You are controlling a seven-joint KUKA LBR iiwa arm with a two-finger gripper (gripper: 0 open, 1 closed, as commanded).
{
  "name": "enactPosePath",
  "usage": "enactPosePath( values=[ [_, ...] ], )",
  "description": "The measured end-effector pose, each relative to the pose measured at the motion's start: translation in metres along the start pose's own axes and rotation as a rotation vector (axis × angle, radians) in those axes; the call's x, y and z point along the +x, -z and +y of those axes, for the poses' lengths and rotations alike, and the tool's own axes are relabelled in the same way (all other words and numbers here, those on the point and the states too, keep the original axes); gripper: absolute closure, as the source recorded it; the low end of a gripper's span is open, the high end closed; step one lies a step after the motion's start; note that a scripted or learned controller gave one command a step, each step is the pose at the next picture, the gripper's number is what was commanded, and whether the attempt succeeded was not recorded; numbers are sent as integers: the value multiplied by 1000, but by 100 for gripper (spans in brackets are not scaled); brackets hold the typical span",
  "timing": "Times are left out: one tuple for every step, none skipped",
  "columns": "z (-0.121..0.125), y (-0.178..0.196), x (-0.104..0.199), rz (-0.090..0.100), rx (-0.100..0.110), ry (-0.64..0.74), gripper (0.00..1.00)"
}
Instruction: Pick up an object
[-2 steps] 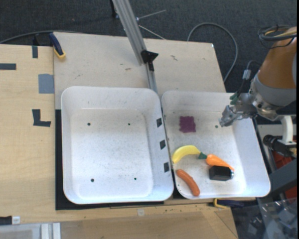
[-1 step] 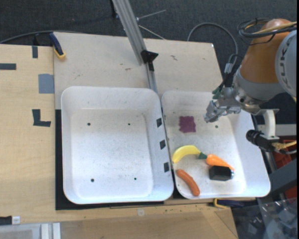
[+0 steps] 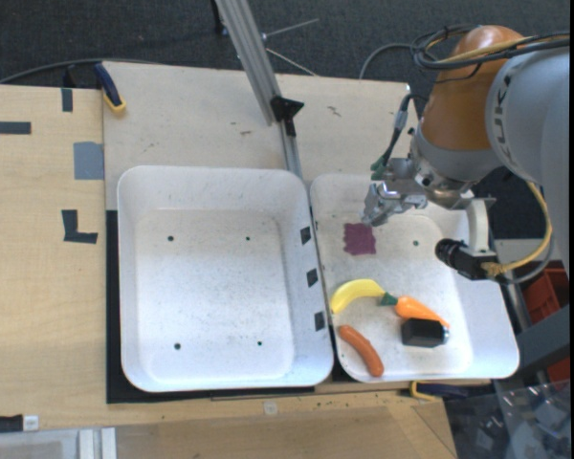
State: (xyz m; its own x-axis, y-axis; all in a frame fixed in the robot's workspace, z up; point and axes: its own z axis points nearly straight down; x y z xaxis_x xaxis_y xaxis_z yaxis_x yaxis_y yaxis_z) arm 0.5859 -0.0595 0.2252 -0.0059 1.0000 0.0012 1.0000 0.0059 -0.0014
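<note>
Counter [image 3: 38, 256] of pale wood, dark tape marks at far left. Blue-and-yellow clamp [image 3: 109, 88] near the back edge. Left bin [image 3: 134, 285] white, speckled, four small dark dots on its floor. Grey metal post [image 3: 253, 55] slanting down from the top to the seam between the bins.

Right bin [image 3: 488, 352] holding all the pickable things. Purple square [image 3: 360, 239] flat on the floor toward the back, nearest the divider side. Yellow banana [image 3: 356, 294] forward of it, curved, its tip just beside a carrot [image 3: 416, 308]. Carrot touching or resting against a black block [image 3: 423, 333] just forward of it. Orange-red sausage [image 3: 362, 349] alone near the front rim, slanted, well clear of the banana.

Claw [image 3: 379, 206] hanging low over the back of the right bin, just behind and to the right of the purple square, tips close to the floor. Cannot tell whether apart or together: tips merge with the wrist hardware from this angle. Nothing seen between them. Grey arm with orange band [image 3: 464, 75] reaching in from the right, cables looping above.

Step in hand, by judgement: approach or descent toward a grasp, likely on the purple square, nothing lifted yet. Next move calls for centring over that square and closing low enough to catch it; flat thin thing, hard to pinch off the floor, likely to slip
</note>
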Motion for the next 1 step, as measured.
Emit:
enactPosePath(
  values=[
    [16,-9,58,0,0,1,100]
  ],
)
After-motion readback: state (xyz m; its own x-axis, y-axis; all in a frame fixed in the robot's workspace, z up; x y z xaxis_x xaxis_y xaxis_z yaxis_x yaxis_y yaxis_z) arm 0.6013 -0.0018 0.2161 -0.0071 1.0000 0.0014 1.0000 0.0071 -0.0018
